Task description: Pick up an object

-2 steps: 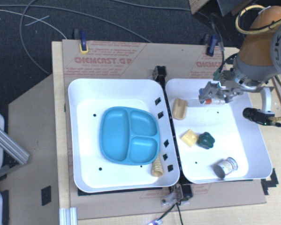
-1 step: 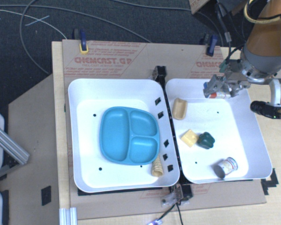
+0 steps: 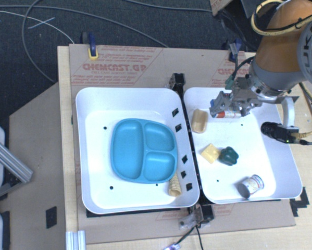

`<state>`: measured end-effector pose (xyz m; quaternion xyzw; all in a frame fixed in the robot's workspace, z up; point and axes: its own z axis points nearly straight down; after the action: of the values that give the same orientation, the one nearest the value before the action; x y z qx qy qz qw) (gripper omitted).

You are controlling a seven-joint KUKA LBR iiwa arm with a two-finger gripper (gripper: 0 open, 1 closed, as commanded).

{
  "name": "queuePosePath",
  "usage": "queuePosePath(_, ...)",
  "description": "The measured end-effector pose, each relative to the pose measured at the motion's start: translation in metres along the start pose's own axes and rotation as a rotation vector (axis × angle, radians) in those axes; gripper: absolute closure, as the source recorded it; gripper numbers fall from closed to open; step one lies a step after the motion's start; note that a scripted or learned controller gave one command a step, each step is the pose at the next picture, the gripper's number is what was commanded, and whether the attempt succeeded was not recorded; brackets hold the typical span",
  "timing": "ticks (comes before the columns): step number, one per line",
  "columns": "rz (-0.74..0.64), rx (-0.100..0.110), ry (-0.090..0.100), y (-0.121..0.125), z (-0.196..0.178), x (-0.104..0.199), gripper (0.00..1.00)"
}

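Dark carpet floor (image 3: 119, 14) with loose grey cables (image 3: 51, 14) at 11 o'clock. On it sits a bench topped with a tan board (image 3: 119, 61) printed in red lettering, held by a blue-and-yellow clamp (image 3: 92, 46) at the far edge.

Two shallow white bins, glossy plastic with rounded corners, side by side with a black divider rail (image 3: 184, 139) between them.

Left bin (image 3: 88, 139): a blue plate (image 3: 144, 150), smooth, rounded-rectangle, three compartments, roughly centre. Touching its 5 o'clock corner is a tan ridged cone (image 3: 174, 185), rough-looking, like a waffle cone.

Right bin (image 3: 275, 160):
- beige rounded block (image 3: 199, 121) at 10 o'clock, right against the divider wall
- pale yellow wedge (image 3: 210, 153), matte, near centre
- dark green lump (image 3: 228, 156), irregular shape, just beside the wedge at its 3 o'clock
- small grey metallic cylinder (image 3: 250, 185) lying on its side at 5 o'clock, near the front rim

Arm comes in from 2 o'clock, grey body with an orange band (image 3: 286, 30). The gripper (image 3: 226, 108) sits over the far part of the right bin, near the beige block at its 3 o'clock. Can't tell from this angle whether it's spread or closed. Nothing is visibly held; all objects lie on the bin floors.

A black cable fitting (image 3: 278, 130) hangs at the bin's 3 o'clock edge.
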<state>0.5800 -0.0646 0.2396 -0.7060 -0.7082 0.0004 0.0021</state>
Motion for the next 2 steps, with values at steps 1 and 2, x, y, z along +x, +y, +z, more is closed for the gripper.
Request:
queuePosePath(1, 0.001, 0.000, -0.001, -0.019, 0.007, 0.038, 1.00)
queuePosePath(2, 0.001, 0.001, -0.001, -0.040, 0.020, 0.084, 1.00)
